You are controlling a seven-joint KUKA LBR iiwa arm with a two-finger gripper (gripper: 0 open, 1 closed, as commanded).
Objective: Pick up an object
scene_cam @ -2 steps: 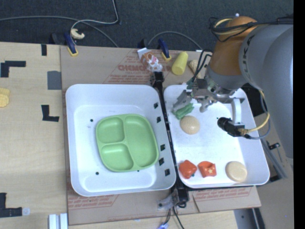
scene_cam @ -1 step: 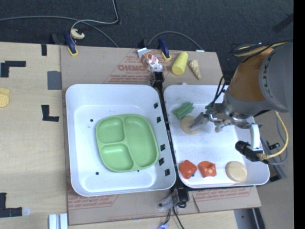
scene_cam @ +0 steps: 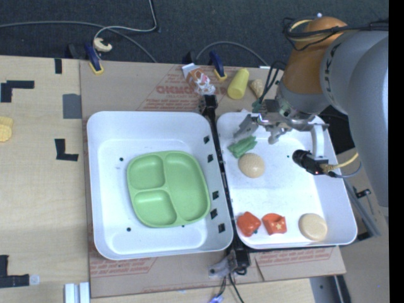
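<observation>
My gripper (scene_cam: 260, 131) hangs over the far left part of the right bin (scene_cam: 334, 197). Its two grey fingers are spread apart, open, with nothing between them. A small green piece (scene_cam: 242, 147) lies just below the left finger, close to or touching its tip. A beige ball (scene_cam: 251, 166) rests a little nearer the front. Along the front of the bin lie two red pieces (scene_cam: 249, 223) (scene_cam: 274, 223) and a beige round object (scene_cam: 312, 226).
The left bin (scene_cam: 107, 169) holds a green divided plate (scene_cam: 168, 189). Behind the bins, on the cardboard, lie a yellow object (scene_cam: 238, 84), a small beige item (scene_cam: 257, 88) and a small wrapper (scene_cam: 199, 77). A black part (scene_cam: 308, 161) of the arm hangs over the right bin.
</observation>
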